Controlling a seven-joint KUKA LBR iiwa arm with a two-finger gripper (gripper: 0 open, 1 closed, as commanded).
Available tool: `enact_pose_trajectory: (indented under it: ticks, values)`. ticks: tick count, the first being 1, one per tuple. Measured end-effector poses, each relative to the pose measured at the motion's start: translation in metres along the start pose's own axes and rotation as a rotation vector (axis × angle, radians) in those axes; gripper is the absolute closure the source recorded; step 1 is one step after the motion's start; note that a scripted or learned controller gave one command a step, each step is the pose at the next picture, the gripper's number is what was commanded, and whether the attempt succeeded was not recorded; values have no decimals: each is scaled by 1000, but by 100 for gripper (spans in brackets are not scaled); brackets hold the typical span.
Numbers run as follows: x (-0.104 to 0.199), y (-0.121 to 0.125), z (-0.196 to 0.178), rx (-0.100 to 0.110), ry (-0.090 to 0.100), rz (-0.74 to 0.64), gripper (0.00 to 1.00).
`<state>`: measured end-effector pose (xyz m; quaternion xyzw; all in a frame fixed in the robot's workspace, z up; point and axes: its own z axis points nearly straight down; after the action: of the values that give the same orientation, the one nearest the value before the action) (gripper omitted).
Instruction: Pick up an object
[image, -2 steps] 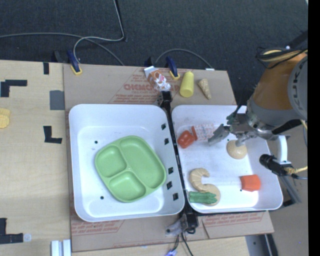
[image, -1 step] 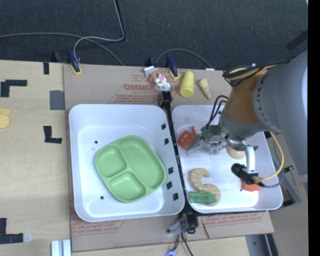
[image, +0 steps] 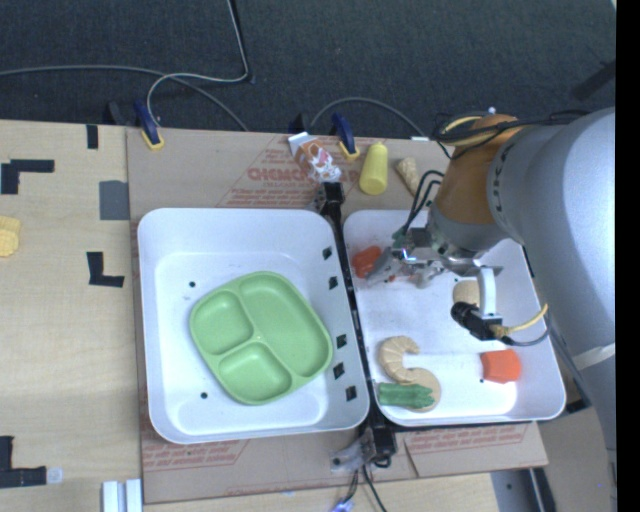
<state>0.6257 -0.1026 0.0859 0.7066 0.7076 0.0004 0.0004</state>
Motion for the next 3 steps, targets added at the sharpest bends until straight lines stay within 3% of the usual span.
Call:
enact_pose_trajectory:
  ticks: [1, 2, 3]
  values:
    - [-1, 30, 5, 71, 9, 15, 0]
    - [1, 38, 1, 29, 4, -2, 0]
    - [4, 42, 1, 5, -1, 1, 0]
